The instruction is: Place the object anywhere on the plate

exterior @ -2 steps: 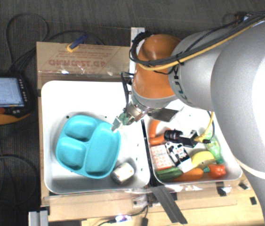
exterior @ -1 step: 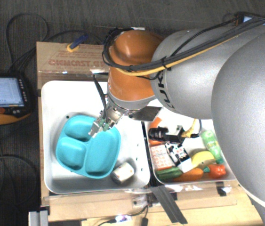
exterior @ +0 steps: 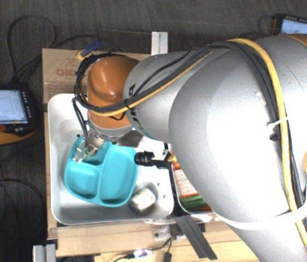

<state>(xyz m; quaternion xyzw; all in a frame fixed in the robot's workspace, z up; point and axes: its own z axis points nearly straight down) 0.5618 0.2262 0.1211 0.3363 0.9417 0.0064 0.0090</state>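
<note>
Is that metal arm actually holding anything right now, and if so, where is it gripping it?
It cannot be told. The tool sits low over the upper left rim of the blue plate, and whatever may be between its tips is too small and blurred to make out.

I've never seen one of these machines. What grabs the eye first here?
The huge grey arm fills the right side, with cables along it and an orange band near its tip. Its end effector reaches down to the upper left edge of a bright turquoise plate in the left white bin. A small pale object lies by the plate's lower right.
</note>
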